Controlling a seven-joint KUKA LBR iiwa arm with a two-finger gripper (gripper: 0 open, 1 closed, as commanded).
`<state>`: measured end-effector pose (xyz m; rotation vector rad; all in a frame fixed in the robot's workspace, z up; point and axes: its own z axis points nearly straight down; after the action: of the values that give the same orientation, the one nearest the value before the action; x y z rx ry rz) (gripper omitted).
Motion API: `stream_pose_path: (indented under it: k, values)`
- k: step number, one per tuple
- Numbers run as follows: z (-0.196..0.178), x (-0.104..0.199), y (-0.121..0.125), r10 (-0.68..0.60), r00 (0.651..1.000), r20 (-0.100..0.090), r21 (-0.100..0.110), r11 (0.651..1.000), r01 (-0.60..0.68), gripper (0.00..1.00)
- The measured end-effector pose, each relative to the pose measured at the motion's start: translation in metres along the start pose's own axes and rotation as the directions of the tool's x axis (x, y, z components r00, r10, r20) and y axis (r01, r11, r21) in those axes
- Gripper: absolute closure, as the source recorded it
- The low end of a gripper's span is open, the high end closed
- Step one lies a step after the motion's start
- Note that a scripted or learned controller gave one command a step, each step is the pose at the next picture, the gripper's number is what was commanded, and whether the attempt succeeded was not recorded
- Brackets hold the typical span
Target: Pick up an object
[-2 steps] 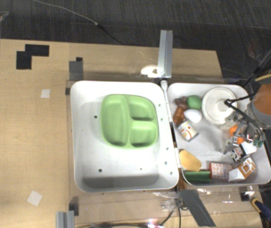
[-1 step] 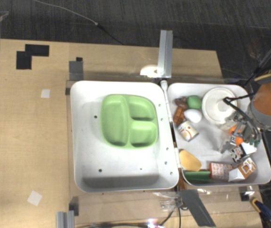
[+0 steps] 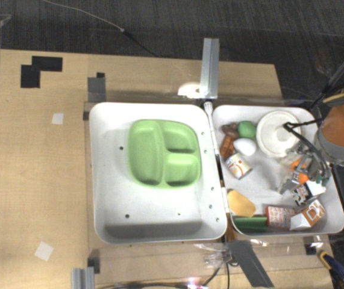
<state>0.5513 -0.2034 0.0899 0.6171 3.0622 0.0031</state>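
Low, hand point(image 3: 302, 176) over right bin point(image 3: 340, 212).

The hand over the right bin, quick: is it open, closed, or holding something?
Hand: low in the right bin among the clutter; open or closed cannot be told.

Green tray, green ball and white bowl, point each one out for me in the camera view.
Green tray point(image 3: 162, 153), camera view, on the ridge between its compartments.
Green ball point(image 3: 246, 128), camera view, on its top surface.
White bowl point(image 3: 275, 132), camera view, on its inner floor.
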Motion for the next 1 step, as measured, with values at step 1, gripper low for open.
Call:
stream_pose_path:
  k: [1]
  values:
    - [-0.0002,0.0028,-0.0016,-0.019,1.000,0.001,0.002,1.000,0.019,0.00]
